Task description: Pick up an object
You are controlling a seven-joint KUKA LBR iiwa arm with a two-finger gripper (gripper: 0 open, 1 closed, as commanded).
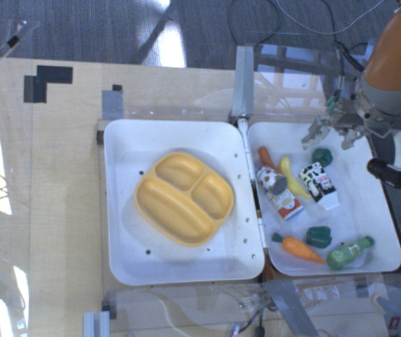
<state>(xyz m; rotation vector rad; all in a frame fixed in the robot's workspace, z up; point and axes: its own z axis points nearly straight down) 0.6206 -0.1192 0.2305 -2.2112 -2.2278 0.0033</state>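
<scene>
On the worktop [53, 209] the left bin [123, 258] holds a yellow divided plate [184, 198]; the right bin [390, 251] holds a small carton [279, 192], banana [293, 178], carrot [301, 248] and green bottle [348, 252]; above its far edge hangs the pincer [332, 133], fingers spread, gripping nothing.

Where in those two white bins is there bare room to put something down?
Bare floor rings the yellow divided plate in the left bin, widest along its left wall. The right bin is crowded; only a strip beside its right wall, past the cow-print carton, looks free.
</scene>
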